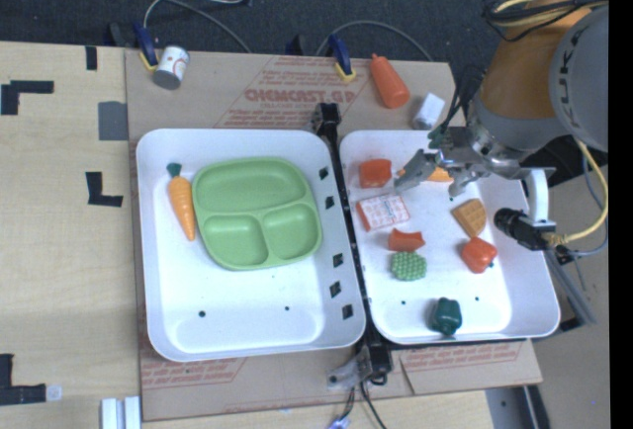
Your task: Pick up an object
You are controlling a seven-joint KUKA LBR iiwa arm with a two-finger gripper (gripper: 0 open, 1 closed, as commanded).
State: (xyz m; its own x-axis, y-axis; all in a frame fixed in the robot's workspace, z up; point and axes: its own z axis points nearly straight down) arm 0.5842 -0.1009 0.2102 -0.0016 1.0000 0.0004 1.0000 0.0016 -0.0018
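While its fingers spread wide and empty, the grey two-finger gripper (438,170) hangs over the right white bin (514,318), beside a small orange block (375,172), a likely target

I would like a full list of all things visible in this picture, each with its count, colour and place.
left bin: 1, white, left on the bench
right bin: 1, white, beside the left bin
tray: 1, green, three compartments, in the left bin
carrot: 1, orange with green top, left bin, left of the tray
block: 1, orange-red, right bin, top left
card: 1, white with red print, right bin
red piece: 1, right bin, centre
round toy: 1, green, bumpy, below the red piece
bread: 1, tan, right bin
tomato: 1, red-orange, right bin, right side
pepper: 1, dark green, right bin, bottom
bottle: 1, orange, on cardboard above the right bin
can: 1, white, on cardboard, top left
arm: 1, grey and orange, from the right
tool: 1, grey, over the right bin's top
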